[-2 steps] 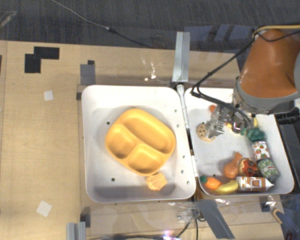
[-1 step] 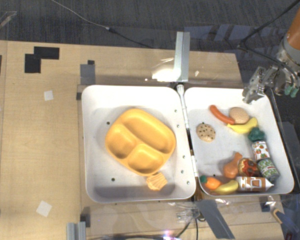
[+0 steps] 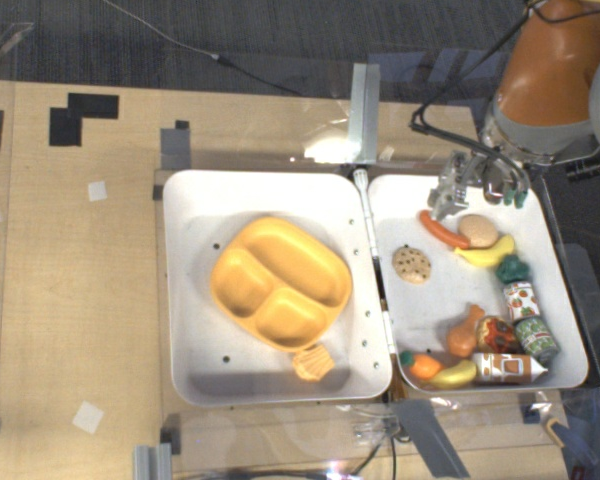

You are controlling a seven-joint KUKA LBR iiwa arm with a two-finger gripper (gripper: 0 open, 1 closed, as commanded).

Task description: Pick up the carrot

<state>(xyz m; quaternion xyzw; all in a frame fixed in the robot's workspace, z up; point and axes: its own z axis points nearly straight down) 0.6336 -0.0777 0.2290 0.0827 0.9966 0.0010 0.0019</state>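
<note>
The carrot (image 3: 444,232), a slim orange-red stick, lies slantwise near the back of the right bin (image 3: 420,308). My gripper (image 3: 448,202) hangs just above the carrot's upper left end, close to it, and nothing shows in its grasp. The orange-banded arm (image 3: 555,63) comes in from the upper right. A beige egg-shaped piece (image 3: 478,231) rests right beside the carrot on its right.
A yellow banana (image 3: 486,252), a cookie (image 3: 412,264) and a green piece (image 3: 513,268) lie near the carrot. Cans, a bottle (image 3: 505,368) and several toy foods crowd the bin's front right corner. The left bin (image 3: 190,268) holds a yellow divided plate (image 3: 280,283) and a small orange waffle piece (image 3: 313,363).
</note>
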